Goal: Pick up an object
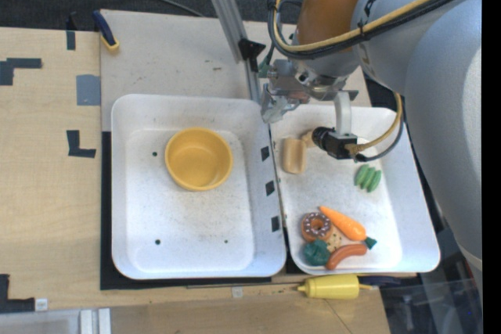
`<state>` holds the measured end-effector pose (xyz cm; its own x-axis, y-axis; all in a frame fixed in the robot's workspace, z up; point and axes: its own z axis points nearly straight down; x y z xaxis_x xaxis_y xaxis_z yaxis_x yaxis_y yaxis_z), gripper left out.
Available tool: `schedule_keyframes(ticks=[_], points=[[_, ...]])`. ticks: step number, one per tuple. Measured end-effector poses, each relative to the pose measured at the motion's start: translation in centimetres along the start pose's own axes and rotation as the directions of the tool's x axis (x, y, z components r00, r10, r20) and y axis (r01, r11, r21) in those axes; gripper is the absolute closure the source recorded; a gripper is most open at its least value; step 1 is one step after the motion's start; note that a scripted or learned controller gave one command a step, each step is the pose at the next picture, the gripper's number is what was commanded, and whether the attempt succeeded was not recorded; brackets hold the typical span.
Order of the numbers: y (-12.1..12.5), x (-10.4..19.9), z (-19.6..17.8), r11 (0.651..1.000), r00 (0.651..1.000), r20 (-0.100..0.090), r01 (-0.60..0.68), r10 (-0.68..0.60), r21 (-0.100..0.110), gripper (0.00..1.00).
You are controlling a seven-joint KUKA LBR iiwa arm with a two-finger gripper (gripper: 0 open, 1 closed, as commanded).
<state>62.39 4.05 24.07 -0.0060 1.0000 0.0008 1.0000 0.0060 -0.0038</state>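
My gripper (272, 110) hangs over the far left corner of the right bin (407, 246), close to the divide between the two bins. Just in front of it a tan block (293, 156) stands on the bin floor, apart from the gripper. Further right lies a small green vegetable (367, 178). Near the front of this bin an orange carrot (343, 222), a sprinkled donut (316, 226), a sausage (347, 253) and a dark green piece (316, 253) are clustered together. The arm's orange band and grey body cover the bin's far right part.
A yellow bowl (199, 159) sits in the left bin (133, 246), toward its far side. A yellow mustard bottle (333, 287) lies on the bench outside the right bin's front rim. A slanted metal post (223, 0) rises behind the bins.
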Motion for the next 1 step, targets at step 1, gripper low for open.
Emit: schedule_keyframes(ticks=[1], points=[[0.18,5.3,1.62,1.0,1.0,0.0,0.0,0.0,0.0,1.0]])
